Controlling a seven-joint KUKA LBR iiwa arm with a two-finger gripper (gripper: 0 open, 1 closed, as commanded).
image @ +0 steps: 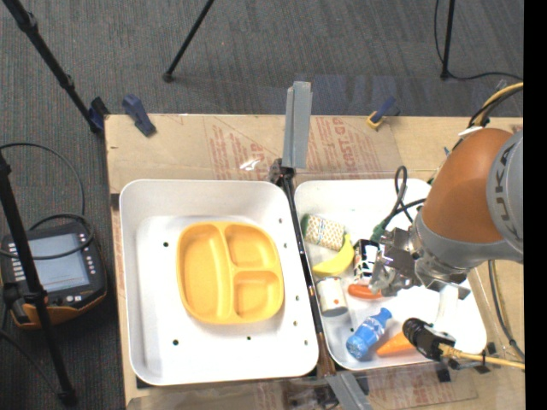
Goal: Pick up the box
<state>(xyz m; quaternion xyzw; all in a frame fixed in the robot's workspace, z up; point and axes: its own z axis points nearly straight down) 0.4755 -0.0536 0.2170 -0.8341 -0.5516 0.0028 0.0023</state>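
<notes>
Closest to me, at the front of the right bin [352, 196], a blue bottle [368, 332] lies tilted, with an orange carrot [395, 345] just beside it on its right. A little farther in, a short white cylinder [332, 298] sits by the bin's left wall, and a small red-orange piece [364, 292] lies near it. Just above that piece I see the gripper [379, 272], low over the bin on the grey and orange arm [470, 195] that reaches in from the right; from here I cannot tell whether it is open or closed. Beyond the cylinder lies a yellow banana [338, 261], and just past that is the box [326, 229], small and patterned, lying near the left wall and apart from the gripper. The left bin [145, 229] holds a yellow divided tray [231, 272]. Both bins rest on the brown surface [197, 148].
</notes>
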